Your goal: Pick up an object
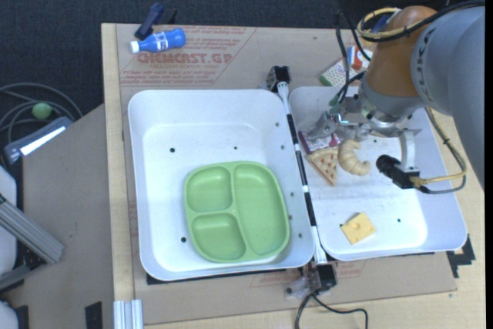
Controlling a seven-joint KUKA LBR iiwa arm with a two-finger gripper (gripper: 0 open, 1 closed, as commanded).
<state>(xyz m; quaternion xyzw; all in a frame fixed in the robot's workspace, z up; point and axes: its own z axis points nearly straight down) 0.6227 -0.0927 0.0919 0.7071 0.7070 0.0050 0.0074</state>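
My gripper (pixel 348 125) is low over the back of the right bin (pixel 439 231), reaching in from the right. Just in front of it lies a pale croissant (pixel 355 159). A pizza slice (pixel 325 165) lies to the croissant's left, near the bin's left wall. A small dark red and white packet (pixel 315 139) sits behind the pizza slice, close to the gripper's left side. A yellow cheese wedge (pixel 358 228) rests alone near the front of the same bin. Nothing is visibly held.
The left bin (pixel 154 127) holds a green divided plate (pixel 235 210). On the bench behind the bins lie a blue and white bottle (pixel 158 39) and a small patterned box (pixel 335 74). A black clip (pixel 279 76) sits where the bins meet.
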